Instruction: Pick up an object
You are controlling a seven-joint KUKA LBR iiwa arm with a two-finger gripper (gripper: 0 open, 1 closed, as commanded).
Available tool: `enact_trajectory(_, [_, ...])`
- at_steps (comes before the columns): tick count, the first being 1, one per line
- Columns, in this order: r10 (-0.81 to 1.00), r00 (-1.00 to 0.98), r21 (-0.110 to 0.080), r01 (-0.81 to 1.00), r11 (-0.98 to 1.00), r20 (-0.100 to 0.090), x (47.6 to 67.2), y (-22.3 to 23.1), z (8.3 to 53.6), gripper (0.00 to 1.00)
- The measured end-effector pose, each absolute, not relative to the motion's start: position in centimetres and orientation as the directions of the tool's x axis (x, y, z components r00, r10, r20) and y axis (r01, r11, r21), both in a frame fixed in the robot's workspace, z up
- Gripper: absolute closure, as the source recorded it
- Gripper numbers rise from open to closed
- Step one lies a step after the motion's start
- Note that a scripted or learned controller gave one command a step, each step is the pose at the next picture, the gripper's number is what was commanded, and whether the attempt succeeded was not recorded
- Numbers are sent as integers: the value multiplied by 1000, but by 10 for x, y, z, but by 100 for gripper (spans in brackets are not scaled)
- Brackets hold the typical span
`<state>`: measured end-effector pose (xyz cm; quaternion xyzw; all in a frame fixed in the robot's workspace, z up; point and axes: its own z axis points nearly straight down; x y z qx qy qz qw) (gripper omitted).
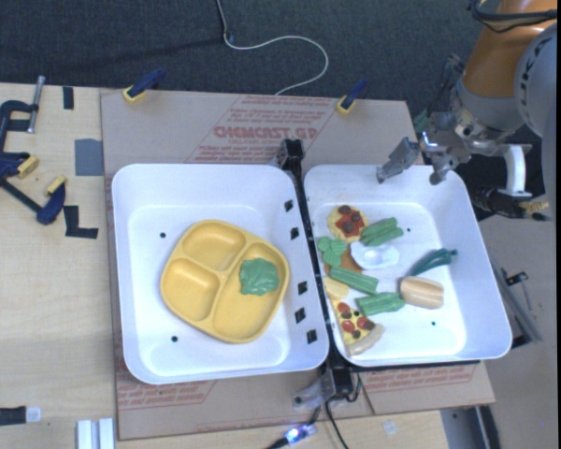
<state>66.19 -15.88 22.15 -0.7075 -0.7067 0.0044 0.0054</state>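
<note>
Toy food in two white bins, arm at upper right

Nearest we see the right bin (467, 340) crowded with overlapping toy food (379, 269), hard to separate; the left bin (136, 279) holds a yellow tray (206, 293) with a green piece (259, 276); farther, the gripper (413, 166) hangs spread apart, grasping nothing.

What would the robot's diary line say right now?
end effector: open, holding nothing, over right bin's far edge | toy food heaped in right bin | yellow tray with green piece in left bin
</note>
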Motion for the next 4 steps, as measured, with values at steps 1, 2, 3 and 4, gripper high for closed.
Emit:
enact_trajectory(1, [1000, -1, -2, 1000, 1, 0, 664, -158, 231, 0])
enact_trajectory(2, [1000, -2, -5, 1000, 2, -1, 656, -162, 171, 0])
enact_trajectory(3, [1000, -3, -2, 1000, 3, -1, 662, -164, 111, 0])
enact_trajectory(4, [1000, -3, 3, 1000, 3, -2, 664, -163, 90, 0])
